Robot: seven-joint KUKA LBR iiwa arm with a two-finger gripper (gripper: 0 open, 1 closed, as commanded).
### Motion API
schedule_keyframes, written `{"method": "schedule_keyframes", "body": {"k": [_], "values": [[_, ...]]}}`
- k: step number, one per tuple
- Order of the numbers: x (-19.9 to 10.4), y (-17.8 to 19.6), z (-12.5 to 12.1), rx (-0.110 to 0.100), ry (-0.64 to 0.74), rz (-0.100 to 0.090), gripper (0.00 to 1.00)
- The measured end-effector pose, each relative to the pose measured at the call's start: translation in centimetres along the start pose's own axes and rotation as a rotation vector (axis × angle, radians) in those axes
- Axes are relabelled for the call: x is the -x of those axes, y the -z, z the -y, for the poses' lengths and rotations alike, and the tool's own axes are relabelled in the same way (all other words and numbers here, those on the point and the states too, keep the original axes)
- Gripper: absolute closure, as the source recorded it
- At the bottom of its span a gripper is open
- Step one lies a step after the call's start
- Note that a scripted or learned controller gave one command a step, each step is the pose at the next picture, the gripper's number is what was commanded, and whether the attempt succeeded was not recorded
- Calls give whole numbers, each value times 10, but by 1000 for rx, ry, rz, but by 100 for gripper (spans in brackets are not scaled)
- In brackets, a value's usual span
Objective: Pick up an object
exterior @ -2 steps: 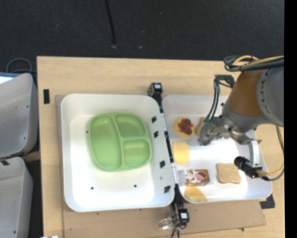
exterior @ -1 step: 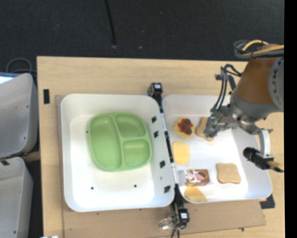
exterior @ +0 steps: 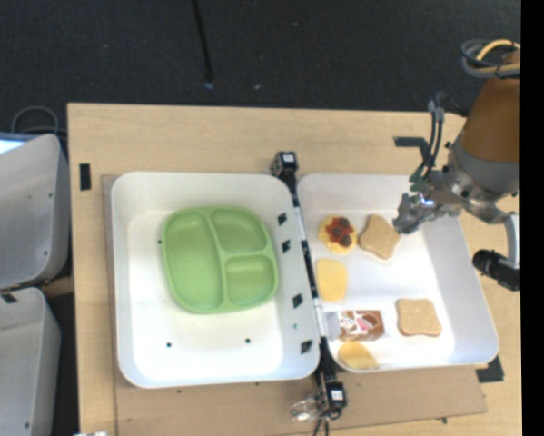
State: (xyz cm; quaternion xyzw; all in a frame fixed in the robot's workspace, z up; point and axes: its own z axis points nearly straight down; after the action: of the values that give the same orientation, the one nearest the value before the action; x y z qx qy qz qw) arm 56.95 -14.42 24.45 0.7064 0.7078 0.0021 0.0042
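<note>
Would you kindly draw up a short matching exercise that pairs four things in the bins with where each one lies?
Things:
1. green divided plate
2. round pastry with red topping
3. toast slice
4. red-brown packet

Places:
A. right bin, upper left, beside the divider
B. left bin, middle
C. right bin, near the front wall, left of the toast
D. right bin, lower right

Pairs: 1-B, 2-A, 3-D, 4-C

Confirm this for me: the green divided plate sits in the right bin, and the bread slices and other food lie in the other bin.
Not quite. The camera view shows the green divided plate in the left bin, not the right. The bread slices and other food lie in the right bin.
</note>
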Motion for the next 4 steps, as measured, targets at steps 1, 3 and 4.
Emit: {"method": "schedule_keyframes", "body": {"k": [1,3,4], "values": [[2,31,-1,-4,1,-1,100],[-96,16,28,-9,3,-3,100],[-147,2,28,-9,4,-3,100]]}}
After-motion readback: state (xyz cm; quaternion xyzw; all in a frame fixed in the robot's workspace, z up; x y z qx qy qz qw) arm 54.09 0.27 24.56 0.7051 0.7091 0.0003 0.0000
